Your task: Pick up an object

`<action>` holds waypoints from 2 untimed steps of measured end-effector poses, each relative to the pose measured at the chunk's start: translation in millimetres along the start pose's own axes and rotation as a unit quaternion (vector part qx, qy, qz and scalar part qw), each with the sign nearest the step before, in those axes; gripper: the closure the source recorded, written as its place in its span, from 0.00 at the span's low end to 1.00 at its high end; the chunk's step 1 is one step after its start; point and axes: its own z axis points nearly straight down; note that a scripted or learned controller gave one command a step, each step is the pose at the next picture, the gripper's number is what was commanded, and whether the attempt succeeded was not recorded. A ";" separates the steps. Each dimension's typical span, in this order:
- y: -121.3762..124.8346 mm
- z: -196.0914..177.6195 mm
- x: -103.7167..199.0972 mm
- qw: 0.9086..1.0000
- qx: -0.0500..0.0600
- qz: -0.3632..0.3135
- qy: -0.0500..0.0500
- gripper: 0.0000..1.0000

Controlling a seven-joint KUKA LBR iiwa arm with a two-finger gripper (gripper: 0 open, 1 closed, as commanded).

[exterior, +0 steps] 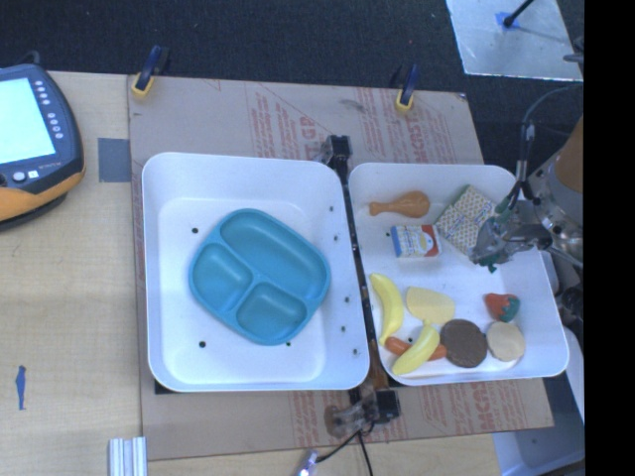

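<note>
I can't tell my claw's (pixel 493 249) state; the patterned pouch (pixel 464 219) beside it looks light and soft, so I'd pinch its narrow edges.

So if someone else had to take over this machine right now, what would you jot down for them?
Gripper: low over the right bin, near its far right side, next to the patterned packet. I cannot tell whether it is open or shut, and nothing shows held.
Right bin: drumstick, small carton, two bananas, yellow wedge, brown disc, pale disc, red and green piece.
Left bin: blue tray.
Done: nothing lifted yet.
Left: grab one item and raise it.
</note>
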 end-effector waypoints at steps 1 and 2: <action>43.1 -5.4 50.7 1.000 0.001 0.000 0.000 1.00; 7.9 9.5 97.2 1.000 0.002 -0.001 0.000 1.00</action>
